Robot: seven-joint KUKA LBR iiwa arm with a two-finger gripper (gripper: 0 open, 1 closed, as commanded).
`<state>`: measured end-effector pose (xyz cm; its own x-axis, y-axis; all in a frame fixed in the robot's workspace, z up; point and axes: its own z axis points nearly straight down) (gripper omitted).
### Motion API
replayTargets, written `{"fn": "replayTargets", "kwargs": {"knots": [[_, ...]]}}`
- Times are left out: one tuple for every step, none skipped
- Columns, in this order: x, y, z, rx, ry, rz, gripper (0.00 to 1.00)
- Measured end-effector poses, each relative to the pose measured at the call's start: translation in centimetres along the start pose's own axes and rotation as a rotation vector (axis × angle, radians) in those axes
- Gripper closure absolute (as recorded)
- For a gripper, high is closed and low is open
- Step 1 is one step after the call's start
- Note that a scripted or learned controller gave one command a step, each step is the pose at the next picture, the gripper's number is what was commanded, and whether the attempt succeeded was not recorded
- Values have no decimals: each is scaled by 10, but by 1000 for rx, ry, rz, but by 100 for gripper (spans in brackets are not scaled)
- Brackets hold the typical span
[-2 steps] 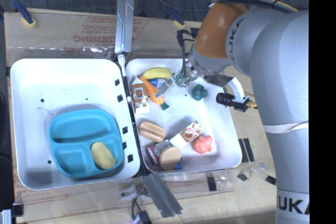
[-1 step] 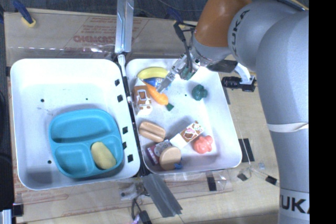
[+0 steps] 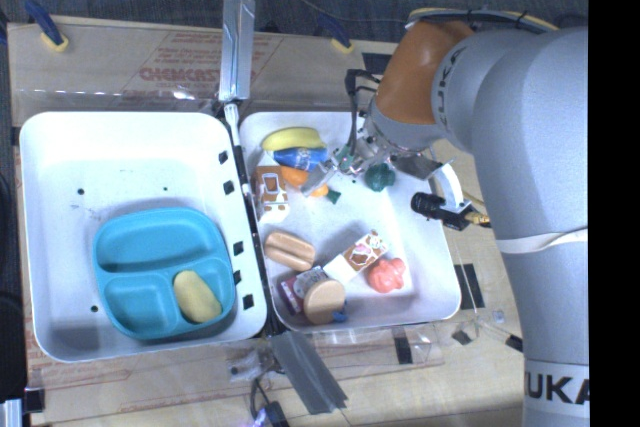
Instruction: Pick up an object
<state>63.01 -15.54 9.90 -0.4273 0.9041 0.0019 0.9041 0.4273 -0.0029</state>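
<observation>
Right at the fingers (image 3: 347, 158), in the far part of the right bin (image 3: 432, 300), sit the nearest objs: a blue item (image 3: 300, 157) w/ a crumpled clear bit reaching to the fingertips, and a dark teal round thing (image 3: 380, 178) just beside the fingers on the arm side. Can't tell if the fingers are wide, narrow or clamped on anything; they're too small and cluttered to read. Nothing clearly seen between them.

Beyond the blue item from the fingers, toward the divider: yellow banana (image 3: 290, 137) along the far wall, touching the blue item's top edge. An orange piece (image 3: 294, 176) lies just under the blue item, and a small white-brown box (image 3: 270, 192) sits by the divider.

Nearer the cam than the fingers, well apart from them: a hot-dog bun (image 3: 288, 250), a patterned carton (image 3: 358, 253) at a tilt, a red-pink lumpy obj (image 3: 388, 273) touching the carton, and a round tan obj (image 3: 323, 296) near the front wall.

Left bin (image 3: 60, 145), across the divider from the fingers: a blue divided plate (image 3: 150, 240) w/ a yellow oval item (image 3: 197, 297) in its front-right compartment.

Arm (image 3: 520, 125) comes in from view right, w/ the orange band (image 3: 415, 75) just above the fingers. Both bins rest on the desk (image 3: 120, 55).
</observation>
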Motion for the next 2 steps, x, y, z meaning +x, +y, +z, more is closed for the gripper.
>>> {"fn": "replayTargets", "kwargs": {"knots": [[25,29,7,-2,-2,235,0],[26,29,-4,0,0,230,100]]}}
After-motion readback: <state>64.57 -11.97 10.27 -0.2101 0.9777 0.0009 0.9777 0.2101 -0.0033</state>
